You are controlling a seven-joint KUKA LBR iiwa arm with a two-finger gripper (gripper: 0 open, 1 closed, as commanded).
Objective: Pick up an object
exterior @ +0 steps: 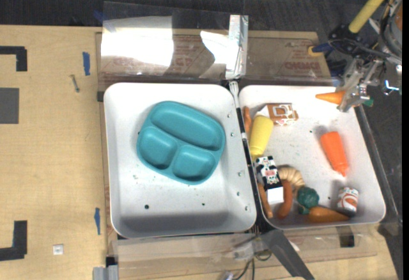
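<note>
Orange cone (330,98): we see 1, smooth, tapered, at the claw (351,101).
Claw: we cannot tell its state.
Teal tray (181,141): 1, 3 compartments.

Faint reddish printing across the clear plastic sheet (192,58) behind the bins, too blurred to read. More of the same lettering on the sheet's right part, near the small blue marker, equally illegible. Brown-and-white pattern on the small packet (281,112) in the right bin (370,163), no words made out. Red-and-white label on the little can (348,197), too small to read. No legible text, brand or number anywhere.
</note>
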